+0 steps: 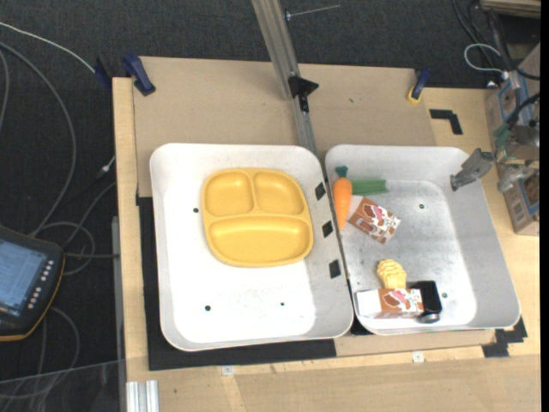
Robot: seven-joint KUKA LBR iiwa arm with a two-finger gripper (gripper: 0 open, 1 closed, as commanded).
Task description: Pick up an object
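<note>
You're looking at the gripper (470, 170) hovering over the right bin's (463, 230) far right corner; whether it's open, you cannot tell. The carrot (342, 201) is lying against that bin's left wall.

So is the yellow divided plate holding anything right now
Empty. All three compartments of the yellow plate in the left bin show bare yellow.
</note>
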